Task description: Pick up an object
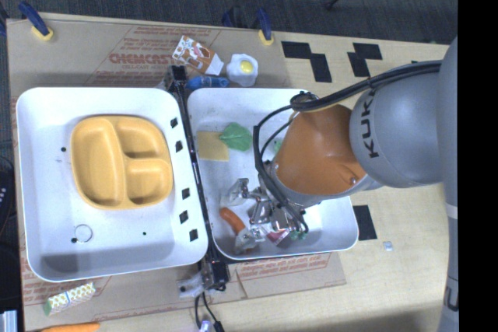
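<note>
Here, left to right:
Left bin (31, 167): holds a yellow divided tray (120, 161), upright, in its far half.
Bin wall gap: black clips run along the seam between the two bins.
Right bin (208, 101): a yellow block (212, 145) and a green leaf (236, 137) lie touching at its far-left part.
Carrot (232, 220): an orange stick near the right bin's near-left corner, long axis slanting from far-left to near-right, just left of the gripper.
Gripper (263, 223): low over the near part of the right bin, above small mixed items; whether its claw is apart or together, I cannot tell.
Arm (389, 132): reaches in from the right.
</note>
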`<action>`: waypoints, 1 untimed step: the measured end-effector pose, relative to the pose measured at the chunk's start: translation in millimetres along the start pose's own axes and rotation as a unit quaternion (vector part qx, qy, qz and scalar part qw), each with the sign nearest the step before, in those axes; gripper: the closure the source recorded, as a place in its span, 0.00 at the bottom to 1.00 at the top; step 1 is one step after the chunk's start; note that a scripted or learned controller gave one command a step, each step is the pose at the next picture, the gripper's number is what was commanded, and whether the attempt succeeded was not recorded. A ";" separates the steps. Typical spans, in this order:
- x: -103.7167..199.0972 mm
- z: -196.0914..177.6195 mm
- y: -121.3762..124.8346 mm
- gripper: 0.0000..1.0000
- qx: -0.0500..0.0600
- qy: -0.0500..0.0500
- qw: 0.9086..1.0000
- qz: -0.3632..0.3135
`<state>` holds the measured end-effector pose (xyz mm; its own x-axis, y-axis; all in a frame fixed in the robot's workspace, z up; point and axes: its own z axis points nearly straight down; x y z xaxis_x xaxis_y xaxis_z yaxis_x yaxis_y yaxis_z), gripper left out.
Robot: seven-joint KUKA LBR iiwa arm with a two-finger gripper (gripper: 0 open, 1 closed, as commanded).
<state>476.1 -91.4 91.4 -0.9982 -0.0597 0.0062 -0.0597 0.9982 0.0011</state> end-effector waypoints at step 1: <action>-11.6 -100.7 78.0 0.00 0.001 -0.004 0.982 -0.189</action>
<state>483.7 -12.9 192.1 -0.9049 -0.4256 -0.0016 -0.4256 0.9049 -0.0010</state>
